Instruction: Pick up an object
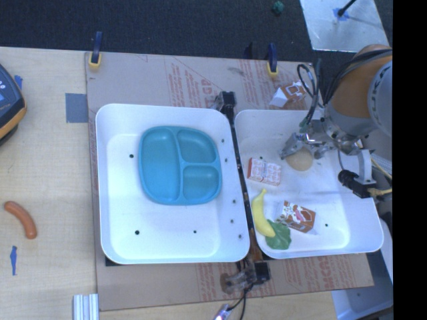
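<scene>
A small pale, rounded object [301, 160] lies in the upper middle of the right bin [360, 235], right of centre in the frame, and it looks like the likeliest target. The hand [305, 145] sits directly over it, its metal fingers spread to either side of the object's top edge; they are apart, not clamped, and nothing is lifted between them. Whether they actually touch the object I cannot tell.

Just left of it a red-and-white packet [265, 171] lies flat on the bin floor. Lower down, near the bin's left wall, a yellow banana [261, 213] rests with its lower end against a green leafy piece [279, 238], and a second red-and-white packet [297, 217] lies just right of them. The left bin [110, 179] holds a blue divided plate [180, 164]. Out on the worktop [47, 179] a sausage [21, 219] lies at the lower left, and another small packet [290, 95] sits above the right bin's upper rim.

The main risk is the object's shape: being rounded and smooth-looking, it could squirt out sideways or roll if the fingers close off-centre or too high on its curve. It appears soft-coloured against the white bin, so a grasp planned from poor contrast could miss its true middle. A slip toward the left could also nudge the nearby packet, and the cables hanging near the wrist might catch during the lift.
</scene>
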You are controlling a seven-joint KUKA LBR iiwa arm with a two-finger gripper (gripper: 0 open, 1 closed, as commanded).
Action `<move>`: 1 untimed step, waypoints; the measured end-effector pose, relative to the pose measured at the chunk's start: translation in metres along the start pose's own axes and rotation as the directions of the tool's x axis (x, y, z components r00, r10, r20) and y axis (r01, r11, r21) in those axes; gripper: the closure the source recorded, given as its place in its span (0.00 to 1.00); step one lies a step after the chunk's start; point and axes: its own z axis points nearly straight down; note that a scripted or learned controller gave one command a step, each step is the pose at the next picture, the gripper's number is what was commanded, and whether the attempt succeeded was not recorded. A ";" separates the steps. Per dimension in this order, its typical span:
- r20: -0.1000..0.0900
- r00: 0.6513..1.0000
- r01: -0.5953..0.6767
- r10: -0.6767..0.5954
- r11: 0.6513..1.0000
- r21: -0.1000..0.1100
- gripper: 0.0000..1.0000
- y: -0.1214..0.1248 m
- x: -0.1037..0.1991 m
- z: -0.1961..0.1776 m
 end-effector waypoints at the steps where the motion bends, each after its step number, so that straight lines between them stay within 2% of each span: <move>1: 0.005 1.000 0.003 -0.003 1.000 -0.012 1.00 0.004 -0.002 -0.017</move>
